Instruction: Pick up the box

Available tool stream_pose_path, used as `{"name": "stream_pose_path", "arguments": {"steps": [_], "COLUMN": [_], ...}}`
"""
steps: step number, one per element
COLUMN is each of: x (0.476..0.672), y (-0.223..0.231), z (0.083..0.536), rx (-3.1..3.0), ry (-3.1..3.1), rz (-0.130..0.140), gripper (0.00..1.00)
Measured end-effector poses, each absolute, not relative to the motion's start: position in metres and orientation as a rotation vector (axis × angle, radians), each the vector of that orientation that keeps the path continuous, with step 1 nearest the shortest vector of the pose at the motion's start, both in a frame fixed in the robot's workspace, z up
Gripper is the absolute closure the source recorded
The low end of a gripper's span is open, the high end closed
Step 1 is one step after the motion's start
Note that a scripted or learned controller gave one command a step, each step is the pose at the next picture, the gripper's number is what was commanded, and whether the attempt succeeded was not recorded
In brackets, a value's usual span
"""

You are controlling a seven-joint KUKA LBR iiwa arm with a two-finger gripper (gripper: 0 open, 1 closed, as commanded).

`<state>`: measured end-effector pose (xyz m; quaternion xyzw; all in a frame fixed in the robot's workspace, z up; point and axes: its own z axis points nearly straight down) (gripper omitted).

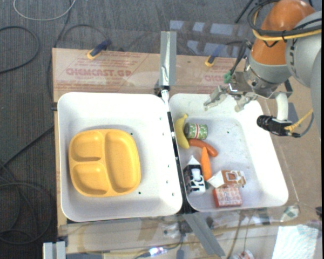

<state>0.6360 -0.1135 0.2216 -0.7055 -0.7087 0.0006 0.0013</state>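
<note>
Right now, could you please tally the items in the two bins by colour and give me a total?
Yellow: 2, the divided plate and banana
Orange: 2, the carrots
Green: 1, the can
Red-brown: 2, the boxes
Black and white: 1, the carton
Total: 8

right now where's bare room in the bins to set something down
Left bin: bare strip around the yellow plate, widest along its top. Right bin: open floor right of the carrots. Crowded by the divider, around banana and boxes.
</note>
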Motion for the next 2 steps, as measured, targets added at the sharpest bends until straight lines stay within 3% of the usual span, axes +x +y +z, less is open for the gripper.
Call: {"name": "stream_pose_path", "arguments": {"steps": [1, 2], "x": [0.659, 0.67], "y": [-0.191, -0.152], "z": [0.093, 0.088], "rx": [-2.163, -2.045], "ry": [-2.279, -2.395], "rz": [0.001, 0.001], "gripper": [0.0, 0.0]}}
